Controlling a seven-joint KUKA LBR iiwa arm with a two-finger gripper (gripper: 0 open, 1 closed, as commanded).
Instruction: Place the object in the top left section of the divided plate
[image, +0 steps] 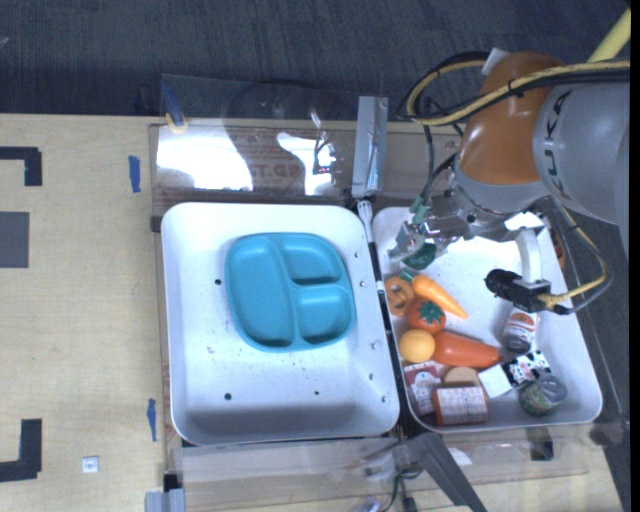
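A blue divided plate (246, 290) lies in the middle of the left bin (200, 380), with one large section on its left and two smaller ones on its right; nothing lies in any of them. My gripper (416, 244) hangs low over the far left corner of the right bin (575, 350), just above an orange carrot (438, 295) and a small orange pepper (399, 293). No object can be made out in the gripper.
The right bin is crowded: a red tomato (430, 317), a yellow lemon (417, 346), a long orange-red vegetable (466, 350), a labelled can (460, 403), a small bottle (518, 328) and a green tin (538, 397). A ridge (385, 330) separates the bins.
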